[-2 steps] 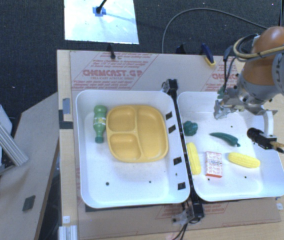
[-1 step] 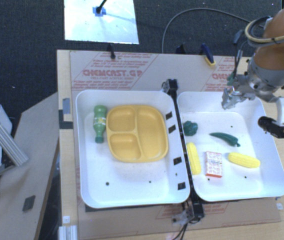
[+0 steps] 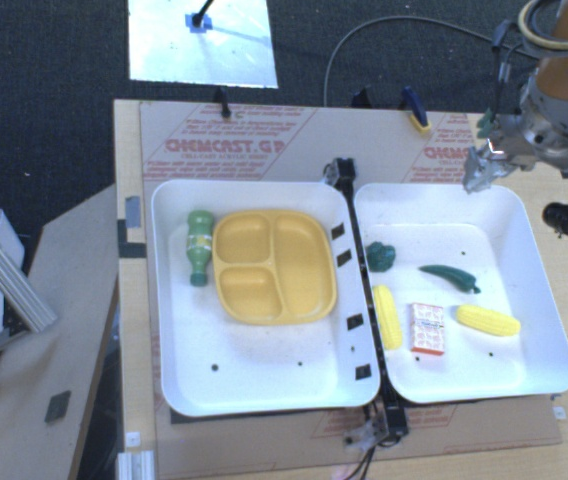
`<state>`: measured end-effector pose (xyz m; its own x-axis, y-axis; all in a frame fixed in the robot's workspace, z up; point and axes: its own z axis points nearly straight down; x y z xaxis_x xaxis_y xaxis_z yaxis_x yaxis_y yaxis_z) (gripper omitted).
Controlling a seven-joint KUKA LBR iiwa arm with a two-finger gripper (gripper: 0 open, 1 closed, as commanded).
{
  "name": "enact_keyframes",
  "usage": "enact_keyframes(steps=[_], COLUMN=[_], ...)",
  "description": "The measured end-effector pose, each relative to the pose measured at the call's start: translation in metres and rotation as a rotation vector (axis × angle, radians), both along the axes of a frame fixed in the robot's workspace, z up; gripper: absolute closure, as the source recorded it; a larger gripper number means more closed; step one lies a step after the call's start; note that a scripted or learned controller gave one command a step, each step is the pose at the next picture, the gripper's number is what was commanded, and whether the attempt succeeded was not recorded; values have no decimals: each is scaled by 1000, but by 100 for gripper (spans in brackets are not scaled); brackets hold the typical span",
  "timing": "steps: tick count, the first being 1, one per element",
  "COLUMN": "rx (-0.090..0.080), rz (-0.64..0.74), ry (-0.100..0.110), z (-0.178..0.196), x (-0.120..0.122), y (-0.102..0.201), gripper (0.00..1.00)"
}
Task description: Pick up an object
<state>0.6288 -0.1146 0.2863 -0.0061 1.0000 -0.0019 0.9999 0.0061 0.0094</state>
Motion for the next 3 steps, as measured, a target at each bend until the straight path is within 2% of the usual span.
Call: enact_keyframes(steps=[1,3], rx=[1,2], rz=[0,2], ry=[6,9], z=[2,-12], x=[1,-18], y=[0,98], gripper=[100,100])
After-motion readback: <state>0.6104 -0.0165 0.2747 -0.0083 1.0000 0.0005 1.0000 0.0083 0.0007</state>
